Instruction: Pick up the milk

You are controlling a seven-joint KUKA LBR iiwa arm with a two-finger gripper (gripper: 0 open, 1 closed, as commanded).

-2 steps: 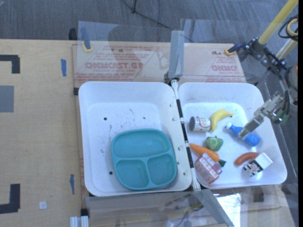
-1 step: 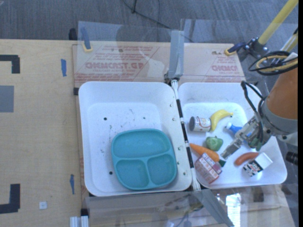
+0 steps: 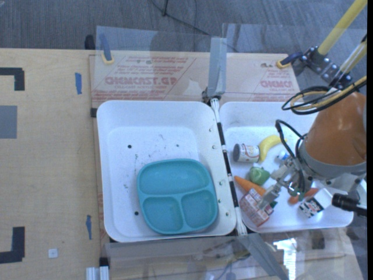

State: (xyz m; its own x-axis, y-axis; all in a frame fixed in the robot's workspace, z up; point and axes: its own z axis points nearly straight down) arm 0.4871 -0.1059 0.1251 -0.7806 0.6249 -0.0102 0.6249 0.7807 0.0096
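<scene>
The milk (image 3: 254, 207) is a small pink-and-white carton lying on its side at the front left of the right bin (image 3: 250, 114). My gripper (image 3: 278, 190) hangs low over the bin, just right of the carton, with the lower fingertip (image 3: 270, 201) at the carton's right end. The fingers stand apart, open, and nothing is held between them. The grey wrist and orange band (image 3: 335, 136) rise up to the right and hide part of the bin floor.
Around the milk lie a carrot (image 3: 249, 185), a green piece (image 3: 258, 174), a small can (image 3: 246, 152) and a banana (image 3: 269, 145). A black-and-white box (image 3: 310, 207) sits front right. The left bin (image 3: 116, 133) holds a teal divided plate (image 3: 176, 195).
</scene>
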